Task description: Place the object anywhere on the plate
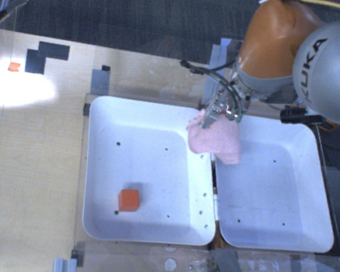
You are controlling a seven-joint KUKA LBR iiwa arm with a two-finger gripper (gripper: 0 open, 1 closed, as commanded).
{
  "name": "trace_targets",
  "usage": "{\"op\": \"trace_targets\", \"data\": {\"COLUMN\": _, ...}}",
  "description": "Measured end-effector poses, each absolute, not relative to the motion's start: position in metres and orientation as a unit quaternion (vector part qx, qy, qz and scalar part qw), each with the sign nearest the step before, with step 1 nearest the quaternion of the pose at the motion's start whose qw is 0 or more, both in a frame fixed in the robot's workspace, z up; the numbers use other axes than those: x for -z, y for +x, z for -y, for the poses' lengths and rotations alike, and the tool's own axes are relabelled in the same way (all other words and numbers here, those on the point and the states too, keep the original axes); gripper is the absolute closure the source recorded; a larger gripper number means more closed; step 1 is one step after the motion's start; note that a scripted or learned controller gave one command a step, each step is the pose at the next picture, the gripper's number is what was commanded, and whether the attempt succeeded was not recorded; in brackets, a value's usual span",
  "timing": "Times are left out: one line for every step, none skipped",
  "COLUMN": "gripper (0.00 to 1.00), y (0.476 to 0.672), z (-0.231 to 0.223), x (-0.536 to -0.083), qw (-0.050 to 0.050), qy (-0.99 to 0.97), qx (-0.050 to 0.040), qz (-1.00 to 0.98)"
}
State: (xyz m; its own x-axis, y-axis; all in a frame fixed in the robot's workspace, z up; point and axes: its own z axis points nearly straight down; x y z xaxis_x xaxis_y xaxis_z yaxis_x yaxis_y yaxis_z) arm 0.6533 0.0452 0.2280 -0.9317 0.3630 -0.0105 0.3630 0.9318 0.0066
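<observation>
The arm (307, 56) enters from the right and is cut off by the frame's top and right edges, so we see just its orange band and part of the grey housing. The gripper (218, 114) is small and partly masked by cables; we make out its fingers pinching the top of a pink cloth (216, 139), which hangs from them.

Count: two white bins, one pink cloth, one orange cube.

The cloth is pale pink, soft and crumpled, bunched at the grip and wider below (its lower edge drapes across the seam between the bins). It sits at the far end of that seam, overlapping the left bin's (104, 155) back right corner and the right bin's (317, 179) back left corner. We cannot tell whether it touches the rims.

The orange cube (129, 200) rests in the left bin, near its front left, well apart from the cloth.
</observation>
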Motion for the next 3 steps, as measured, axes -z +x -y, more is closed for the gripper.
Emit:
{"op": "trace_targets", "data": {"gripper": 1.00, "y": 0.647, "z": -0.102, "x": -0.222, "qw": 0.007, "qy": 0.000, "qx": -0.0026, "qz": -1.000}}
{"op": "trace_targets", "data": {"gripper": 1.00, "y": 0.634, "z": -0.153, "x": -0.226, "qw": 0.006, "qy": -0.002, "qx": -0.0027, "qz": -1.000}}
{"op": "trace_targets", "data": {"gripper": 0.00, "y": 0.634, "z": -0.152, "x": -0.226, "qw": 0.006, "qy": -0.002, "qx": -0.0027, "qz": -1.000}}
